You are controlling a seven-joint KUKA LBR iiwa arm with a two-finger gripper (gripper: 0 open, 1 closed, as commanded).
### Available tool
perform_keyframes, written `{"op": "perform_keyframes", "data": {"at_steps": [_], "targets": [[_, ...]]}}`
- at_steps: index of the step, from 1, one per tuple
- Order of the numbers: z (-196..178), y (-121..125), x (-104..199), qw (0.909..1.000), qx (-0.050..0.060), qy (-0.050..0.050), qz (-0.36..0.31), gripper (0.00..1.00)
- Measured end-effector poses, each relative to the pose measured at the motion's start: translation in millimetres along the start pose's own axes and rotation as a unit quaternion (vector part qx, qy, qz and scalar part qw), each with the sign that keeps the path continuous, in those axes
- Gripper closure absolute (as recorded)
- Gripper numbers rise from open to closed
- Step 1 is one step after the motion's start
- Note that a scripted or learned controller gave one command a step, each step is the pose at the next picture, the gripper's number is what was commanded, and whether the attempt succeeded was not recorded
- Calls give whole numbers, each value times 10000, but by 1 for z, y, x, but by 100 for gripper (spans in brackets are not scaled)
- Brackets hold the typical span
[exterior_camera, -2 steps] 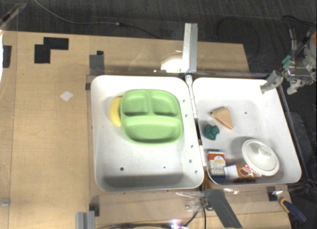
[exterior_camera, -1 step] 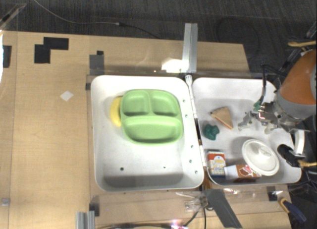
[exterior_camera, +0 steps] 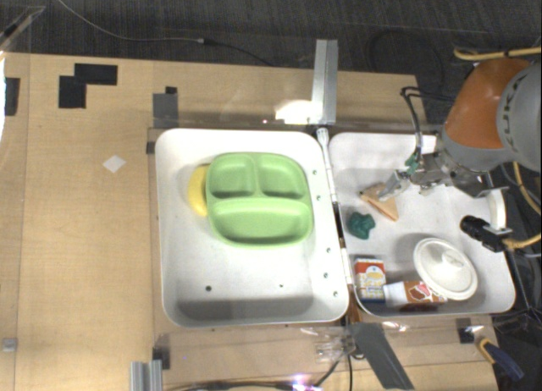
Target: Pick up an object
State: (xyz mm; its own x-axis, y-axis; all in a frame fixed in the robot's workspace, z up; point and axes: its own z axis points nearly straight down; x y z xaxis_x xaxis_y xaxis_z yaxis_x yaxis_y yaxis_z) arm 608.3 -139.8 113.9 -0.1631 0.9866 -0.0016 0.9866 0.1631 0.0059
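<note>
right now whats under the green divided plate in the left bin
A yellow object pokes out from under the green divided plate at its left edge. The plate covers the rest of it, so its full shape is hidden.

Fixed overhead slant over both bins

Divided tray in left bin, bowl and carton in right bin, claw behind them

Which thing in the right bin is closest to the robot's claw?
The tan wedge. It lies right by the gripper, while the green toy, the white bowl and the small carton sit farther down the bin.
</note>
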Motion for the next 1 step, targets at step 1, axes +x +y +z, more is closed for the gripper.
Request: {"op": "perform_keyframes", "data": {"at_steps": [1], "targets": [[26,-2,50,9982,-18,-1,-592,0]]}}
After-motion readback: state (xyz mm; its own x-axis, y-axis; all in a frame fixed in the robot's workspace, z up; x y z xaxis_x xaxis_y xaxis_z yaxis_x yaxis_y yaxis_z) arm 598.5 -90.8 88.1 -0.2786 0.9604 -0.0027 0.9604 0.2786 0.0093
